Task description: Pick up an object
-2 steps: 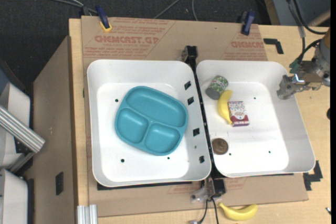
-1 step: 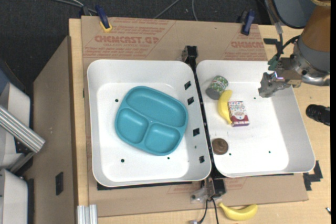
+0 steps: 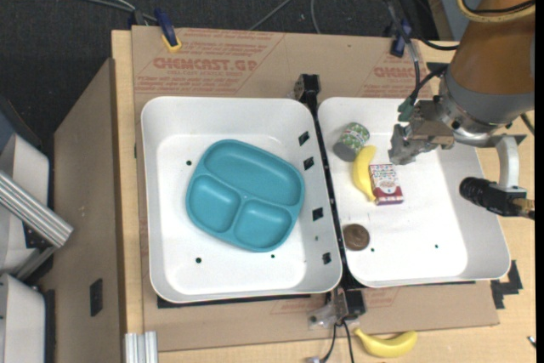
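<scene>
Two shallow white bins sat side by side, the left bin (image 3: 161,208) and the right bin (image 3: 459,251). There was one teal divided plate (image 3: 245,195). Two bananas showed: one (image 3: 364,172) in the right bin, another (image 3: 388,342) on the bench edge. One small can (image 3: 351,139), one red-and-white carton (image 3: 387,183), one brown disc (image 3: 355,237).

The divided plate (image 3: 245,206) was teal, both bins (image 3: 161,183) white. The banana (image 3: 365,172) was yellow, the small box (image 3: 387,184) red and white, the round disc (image 3: 355,237) brown.
</scene>
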Controlling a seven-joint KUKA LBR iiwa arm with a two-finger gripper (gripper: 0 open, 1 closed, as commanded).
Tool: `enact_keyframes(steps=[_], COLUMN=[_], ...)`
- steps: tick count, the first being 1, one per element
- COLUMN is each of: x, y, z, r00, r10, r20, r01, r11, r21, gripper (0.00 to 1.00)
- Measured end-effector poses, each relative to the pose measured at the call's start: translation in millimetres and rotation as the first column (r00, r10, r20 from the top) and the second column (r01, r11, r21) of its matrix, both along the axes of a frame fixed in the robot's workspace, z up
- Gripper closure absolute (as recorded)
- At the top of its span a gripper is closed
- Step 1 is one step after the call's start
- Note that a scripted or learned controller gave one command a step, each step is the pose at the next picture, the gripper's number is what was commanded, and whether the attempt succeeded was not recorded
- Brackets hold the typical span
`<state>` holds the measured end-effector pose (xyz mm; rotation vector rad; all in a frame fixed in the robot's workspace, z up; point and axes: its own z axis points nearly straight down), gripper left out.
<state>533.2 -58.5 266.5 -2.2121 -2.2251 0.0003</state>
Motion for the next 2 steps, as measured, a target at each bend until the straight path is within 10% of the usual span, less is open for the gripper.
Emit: enact_keyframes(steps=[2], x=[0.6], y=[110.4], z=[-10.8], r00=[1.000], r10=[0.000], r20=[-0.001], r01=[0.000], r11=[1.000], r21=[0.000], gripper=[1.00])
